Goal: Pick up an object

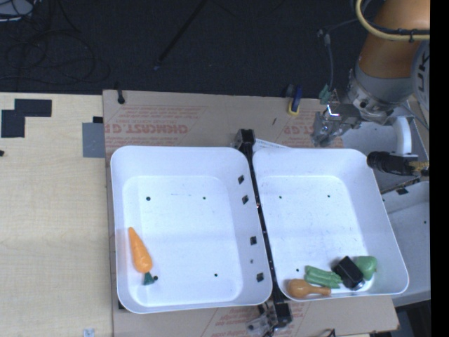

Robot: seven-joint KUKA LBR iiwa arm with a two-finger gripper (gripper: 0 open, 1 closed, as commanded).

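Observation:
An orange carrot (139, 251) with a small green top lies near the front left corner of the left bin (175, 161). In the right bin (319, 160), along the front wall, sit a tan pear-shaped piece (306, 288), a green pod (323, 277), a black block (349, 272) and a green rounded piece (366, 265) close together. My gripper (326, 128) hangs above the bench just behind the right bin's back rim, far from all of them, with nothing visibly in it.
A brown cardboard sheet (196, 118) lies under both bins. A black divider strip (254, 216) runs between the bins. A small yellow and blue clip (295, 102) stands on the cardboard behind the right bin. Pale wooden benchtop (49, 230) stretches to the left.

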